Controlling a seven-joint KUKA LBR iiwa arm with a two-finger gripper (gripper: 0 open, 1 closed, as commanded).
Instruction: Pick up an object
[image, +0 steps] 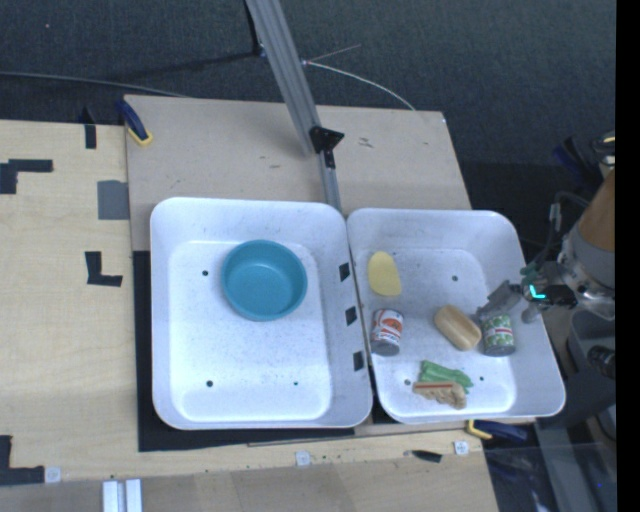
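Dark carpet surrounds a pale wooden bench (60, 330) carrying two shallow white bins side by side. At the right rim of the right bin (500, 232), the claw (508, 298) reaches in from the right edge of the view, a small green light glowing just behind it; whether its fingers are apart or together cannot be told. Directly below the claw, touching or nearly touching it, stands a small can with a green label (499, 335). Just left of that can, and below-left of the claw, lies a tan bread roll (457, 327). Farther left of the claw stands a red-labelled can (387, 331), with a yellow lemon-like object (383, 273) above it. Below the claw, near the front wall of the bin, rests a toy sandwich with green lettuce (441, 384). Well to the left of the claw, the left bin (200, 390) holds a blue bowl (264, 279).
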